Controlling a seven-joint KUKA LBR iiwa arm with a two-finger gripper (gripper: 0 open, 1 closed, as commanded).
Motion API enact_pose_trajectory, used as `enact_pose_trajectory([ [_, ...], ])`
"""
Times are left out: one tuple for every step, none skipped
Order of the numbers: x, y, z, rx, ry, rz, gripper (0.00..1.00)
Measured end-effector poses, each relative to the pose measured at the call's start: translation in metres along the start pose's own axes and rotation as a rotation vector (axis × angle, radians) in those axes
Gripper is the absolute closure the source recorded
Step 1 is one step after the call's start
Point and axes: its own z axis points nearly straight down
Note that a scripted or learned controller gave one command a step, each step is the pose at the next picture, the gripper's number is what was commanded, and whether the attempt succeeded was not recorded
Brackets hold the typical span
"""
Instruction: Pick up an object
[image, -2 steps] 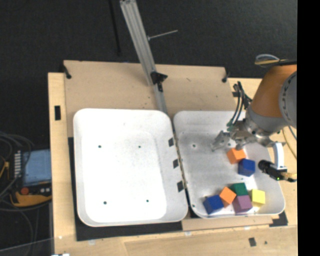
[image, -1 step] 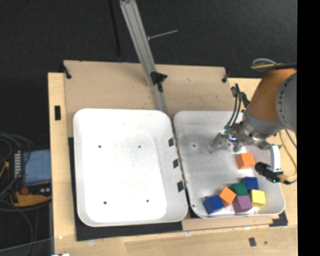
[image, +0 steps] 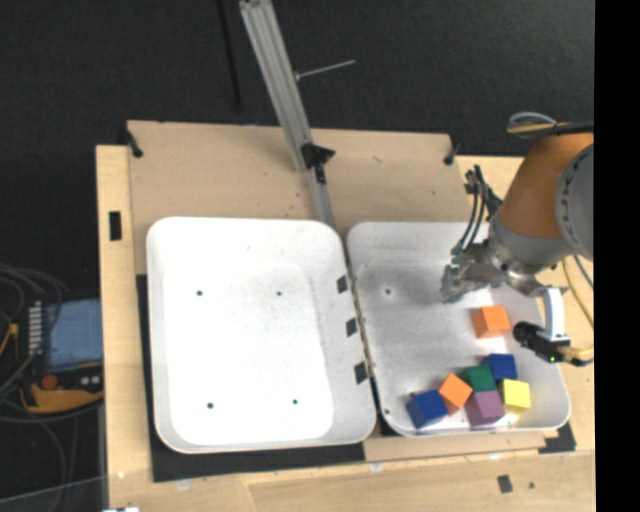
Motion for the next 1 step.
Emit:
enact_pose_trajectory([
  [0.0088,0.0018,-0.0582,-0.003,-0.002,-0.004,1.0],
])
